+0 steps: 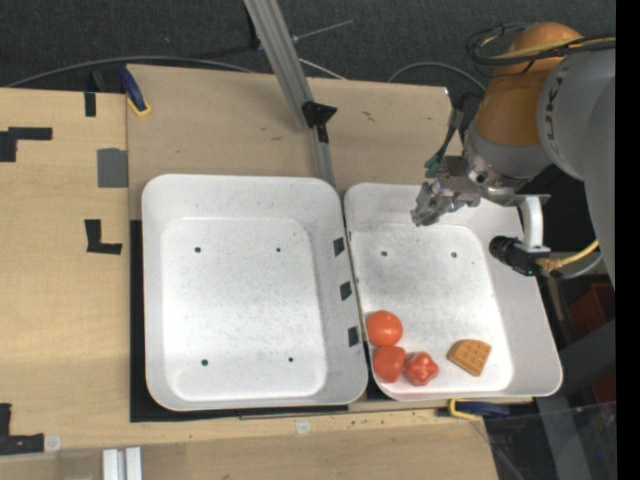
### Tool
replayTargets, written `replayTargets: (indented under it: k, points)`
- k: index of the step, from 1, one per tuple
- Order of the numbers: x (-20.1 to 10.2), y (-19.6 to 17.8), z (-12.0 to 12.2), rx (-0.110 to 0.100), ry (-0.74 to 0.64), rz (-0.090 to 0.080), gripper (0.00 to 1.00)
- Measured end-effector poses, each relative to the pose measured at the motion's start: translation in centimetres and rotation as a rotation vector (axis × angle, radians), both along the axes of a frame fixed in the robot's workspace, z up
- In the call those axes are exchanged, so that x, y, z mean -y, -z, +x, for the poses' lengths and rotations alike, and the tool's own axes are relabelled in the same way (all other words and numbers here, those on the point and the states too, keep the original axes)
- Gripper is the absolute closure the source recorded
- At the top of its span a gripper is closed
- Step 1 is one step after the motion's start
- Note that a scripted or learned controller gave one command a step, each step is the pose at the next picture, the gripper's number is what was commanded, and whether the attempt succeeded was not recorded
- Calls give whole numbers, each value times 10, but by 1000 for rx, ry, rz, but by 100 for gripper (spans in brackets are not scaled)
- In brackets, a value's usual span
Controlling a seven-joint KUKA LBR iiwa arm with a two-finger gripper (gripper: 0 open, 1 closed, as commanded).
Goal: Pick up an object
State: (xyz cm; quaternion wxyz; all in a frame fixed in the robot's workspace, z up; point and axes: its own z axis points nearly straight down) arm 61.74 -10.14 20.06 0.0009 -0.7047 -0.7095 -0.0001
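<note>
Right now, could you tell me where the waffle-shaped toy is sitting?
The tan waffle toy lies in the right bin, near its front right corner, just right of the three red-orange pieces and apart from them.

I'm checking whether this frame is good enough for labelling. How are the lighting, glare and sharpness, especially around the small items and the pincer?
Camera view: even, soft lighting; the left bin floor is bright but not blown out. The three red-orange pieces and the waffle-like piece in the right bin look slightly soft yet distinct. The pincer is small, dark and blurry, its fingers unresolvable.
</note>
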Motion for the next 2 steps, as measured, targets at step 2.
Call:
replayTargets:
  k: [2]
  points:
    - [-93,0,29,1,0,0,100]
